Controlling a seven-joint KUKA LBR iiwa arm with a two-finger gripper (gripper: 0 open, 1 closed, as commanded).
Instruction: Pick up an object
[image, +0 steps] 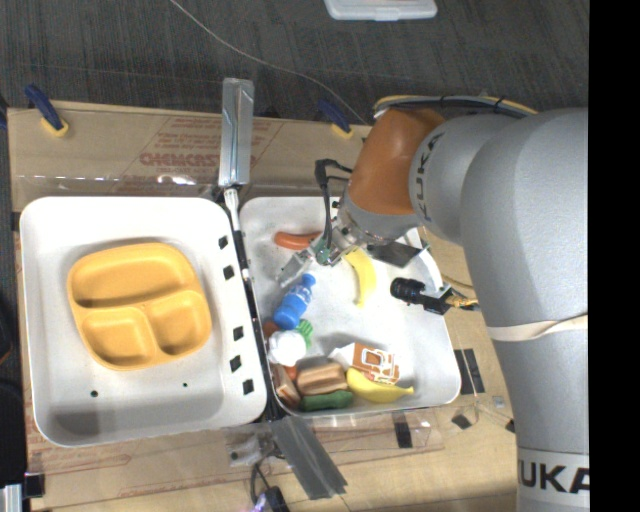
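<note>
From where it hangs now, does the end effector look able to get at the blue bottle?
Probably yes. The end effector hangs just above the blue bottle, which lies uncovered in the right bin, with nothing between them.

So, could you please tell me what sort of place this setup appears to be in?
Probably a robotics lab's grasping test bench: a KUKA arm reaches over two white bins, the right one holds toy food such as a banana and a blue bottle, and the left holds a yellow divided tray.

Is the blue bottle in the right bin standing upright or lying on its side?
Lying on its side. The small blue plastic bottle rests flat on the floor of the right white bin, its long body slanting across it.
</note>
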